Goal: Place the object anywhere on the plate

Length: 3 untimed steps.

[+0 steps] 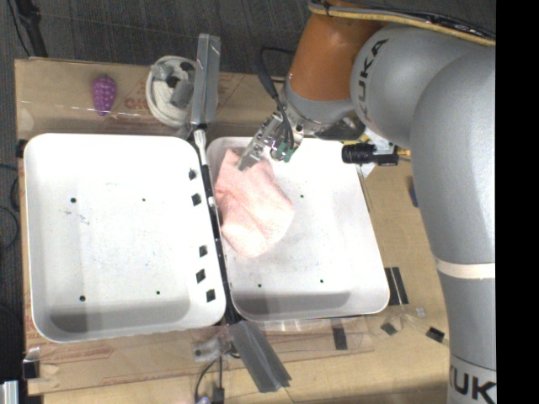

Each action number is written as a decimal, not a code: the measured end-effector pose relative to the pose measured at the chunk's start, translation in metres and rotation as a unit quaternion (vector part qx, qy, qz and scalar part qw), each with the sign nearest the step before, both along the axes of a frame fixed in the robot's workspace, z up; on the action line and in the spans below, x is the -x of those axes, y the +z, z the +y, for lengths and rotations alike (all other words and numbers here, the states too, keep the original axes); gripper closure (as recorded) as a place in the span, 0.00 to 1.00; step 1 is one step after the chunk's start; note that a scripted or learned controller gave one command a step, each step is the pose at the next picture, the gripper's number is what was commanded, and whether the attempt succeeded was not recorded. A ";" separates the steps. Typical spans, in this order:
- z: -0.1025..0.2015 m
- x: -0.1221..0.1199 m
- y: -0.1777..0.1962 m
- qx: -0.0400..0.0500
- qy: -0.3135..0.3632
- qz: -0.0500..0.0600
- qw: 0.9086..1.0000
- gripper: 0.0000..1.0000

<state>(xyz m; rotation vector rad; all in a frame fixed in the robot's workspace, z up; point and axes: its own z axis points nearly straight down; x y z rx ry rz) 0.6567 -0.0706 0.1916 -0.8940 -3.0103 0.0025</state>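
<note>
Gripper (pixel 263 147) positioned low over far-left corner of right bin (pixel 354 251), fingertips touching upper edge of pink cloth (pixel 251 204); open or closed state cannot be told. Cloth lying crumpled directly below and nearward of gripper, against bin's left wall. Left bin (pixel 109 234) beyond divider; purple object (pixel 104 93) on bench, well apart to far left.

a: what's in the right bin (pixel 362 251)?
b: a pink cloth (pixel 251 204), crumpled near its left wall. the gripper (pixel 257 152) sits at the cloth's upper edge.
a: and the left bin (pixel 109 310)?
b: bare white. a purple object (pixel 104 93) lies on the bench behind it.
</note>
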 end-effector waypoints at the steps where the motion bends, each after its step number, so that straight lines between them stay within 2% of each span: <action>1: 0.000 -0.001 0.041 0.000 0.001 -0.001 1.000 1.00; 2: 0.041 0.020 0.049 -0.001 0.202 0.000 0.979 1.00; 3: 0.083 0.046 0.058 -0.001 0.286 0.001 0.958 1.00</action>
